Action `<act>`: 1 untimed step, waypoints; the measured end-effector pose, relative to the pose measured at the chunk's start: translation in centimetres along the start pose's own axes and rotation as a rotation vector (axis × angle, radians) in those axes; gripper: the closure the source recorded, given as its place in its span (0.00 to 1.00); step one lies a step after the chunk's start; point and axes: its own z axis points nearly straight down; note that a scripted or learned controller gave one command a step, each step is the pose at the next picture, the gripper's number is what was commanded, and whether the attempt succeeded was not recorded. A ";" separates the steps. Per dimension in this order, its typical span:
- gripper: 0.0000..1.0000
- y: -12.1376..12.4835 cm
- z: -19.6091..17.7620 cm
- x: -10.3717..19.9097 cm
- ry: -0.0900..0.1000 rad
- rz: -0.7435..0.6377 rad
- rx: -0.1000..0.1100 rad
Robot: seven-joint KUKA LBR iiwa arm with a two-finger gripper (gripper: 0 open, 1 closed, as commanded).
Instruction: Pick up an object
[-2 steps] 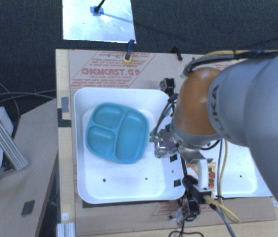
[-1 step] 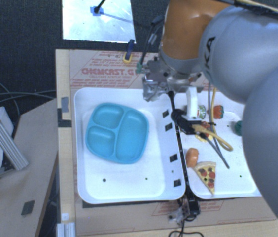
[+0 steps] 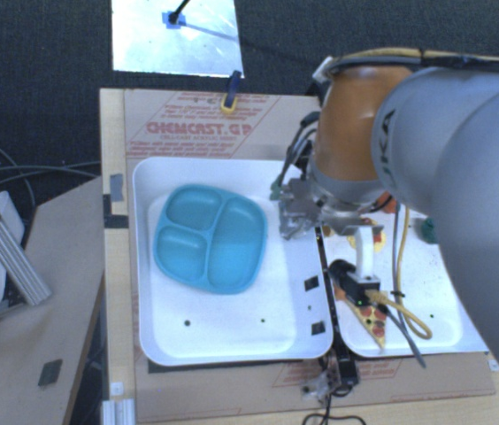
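Over the seam between the two white bins hangs the gripper, its opening impossible to judge and nothing visibly held, just right of a smooth blue three-compartment plastic plate lying flat in the left bin.

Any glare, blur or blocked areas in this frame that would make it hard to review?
Camera view: even lighting; bright reflection on the shiny sheet above the bins. The blue divided plate in the left bin is sharp with soft shadow. The arm looms large, slightly soft, covering much of the right bin.
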 end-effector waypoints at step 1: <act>1.00 0.2 -7.6 -2.3 0.003 -0.003 -0.018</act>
